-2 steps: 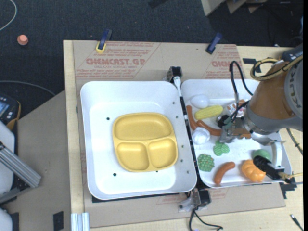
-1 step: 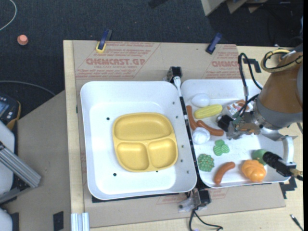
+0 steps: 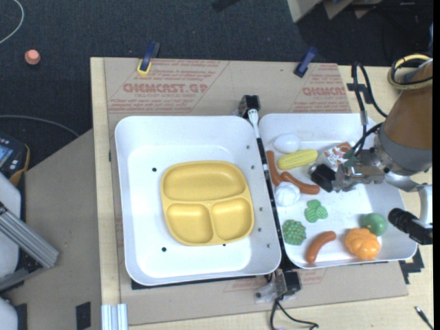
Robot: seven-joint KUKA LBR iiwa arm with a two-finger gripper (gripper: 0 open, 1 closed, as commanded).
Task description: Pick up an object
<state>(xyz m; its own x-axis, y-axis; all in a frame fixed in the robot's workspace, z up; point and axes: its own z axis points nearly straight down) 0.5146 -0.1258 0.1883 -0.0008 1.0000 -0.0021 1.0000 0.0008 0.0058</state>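
The right bin holds several toy foods. A yellow corn cob lies near a white egg shape, with two red sausages and a white lump beside them. Toward the front lie two green leafy pieces, a third sausage, an orange pepper and a green piece. My gripper hangs low over the middle of this bin, just right of the corn and the sausage below it. Nothing shows held in it.
The left bin carries a yellow divided plate. A small red-and-white item sits by the wrist. The arm covers the right bin's right side. Clamps hold the cardboard's far edge.
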